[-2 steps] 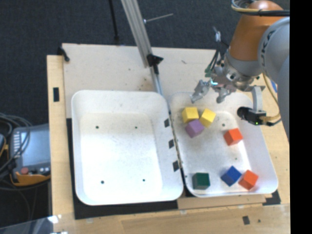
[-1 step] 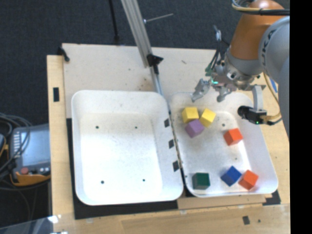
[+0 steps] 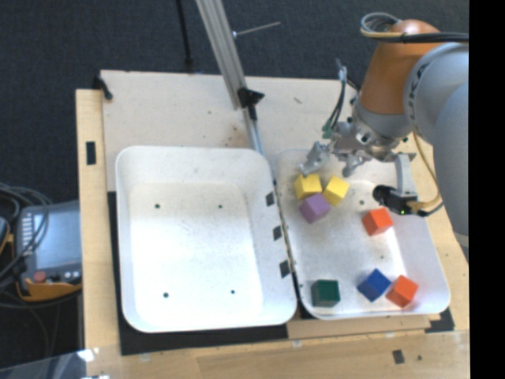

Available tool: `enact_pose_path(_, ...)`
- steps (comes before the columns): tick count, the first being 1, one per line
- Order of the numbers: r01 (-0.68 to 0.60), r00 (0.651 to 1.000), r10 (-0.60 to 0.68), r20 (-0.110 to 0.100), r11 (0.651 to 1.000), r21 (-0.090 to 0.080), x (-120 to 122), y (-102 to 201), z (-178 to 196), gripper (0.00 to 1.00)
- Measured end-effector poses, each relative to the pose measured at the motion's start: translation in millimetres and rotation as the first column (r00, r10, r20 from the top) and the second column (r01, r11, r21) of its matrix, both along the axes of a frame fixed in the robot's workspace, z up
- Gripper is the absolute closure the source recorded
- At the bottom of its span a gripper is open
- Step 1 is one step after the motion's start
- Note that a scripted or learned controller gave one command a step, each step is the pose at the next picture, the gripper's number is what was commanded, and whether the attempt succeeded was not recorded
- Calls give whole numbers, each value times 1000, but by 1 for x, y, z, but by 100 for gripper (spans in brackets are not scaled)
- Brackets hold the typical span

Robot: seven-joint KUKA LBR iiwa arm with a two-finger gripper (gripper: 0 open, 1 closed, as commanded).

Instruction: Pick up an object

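- Yellow cubes: two, (image 3: 308, 185) and (image 3: 337, 189), side by side in the upper part of the right bin (image 3: 430, 271); likeliest targets, being nearest the tool.
- Handling, judged: small, light, rigid blocks with flat faces; not fragile; smooth sides may slip under a skewed pinch. Best taken across two opposite flat faces, square-on.
- Crowding: purple cube (image 3: 315, 208) sits touching or just beside both yellow ones from below, so clear faces for a grip are few; the outer sides of the yellow pair look freest.
- Jaws: the gripper (image 3: 335, 155) hangs just above the yellow pair in the picture, slightly toward the bin's far rim; nothing is seen between the fingers. Whether they stand wide or narrow cannot be told.
- Other stock, right bin: orange cube (image 3: 377, 221) mid-right, standing apart; green cube (image 3: 325, 292), blue cube (image 3: 374, 284) and second orange cube (image 3: 403, 290) along the near edge.
- Left bin (image 3: 126, 172): white, shallow, beside the right one.
- Worktop (image 3: 158, 101): pale board carrying both bins.
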State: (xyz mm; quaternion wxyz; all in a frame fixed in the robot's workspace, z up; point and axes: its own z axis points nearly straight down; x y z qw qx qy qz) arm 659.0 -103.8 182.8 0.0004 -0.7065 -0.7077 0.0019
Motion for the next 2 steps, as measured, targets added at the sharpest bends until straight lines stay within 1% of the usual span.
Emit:
enact_pose_path(1,2,1000,-2,12,1000,-4,1,-7,-55,0)
enact_pose_path(2,3,1000,-3,25,1000,-3,6,-7,-56,0)
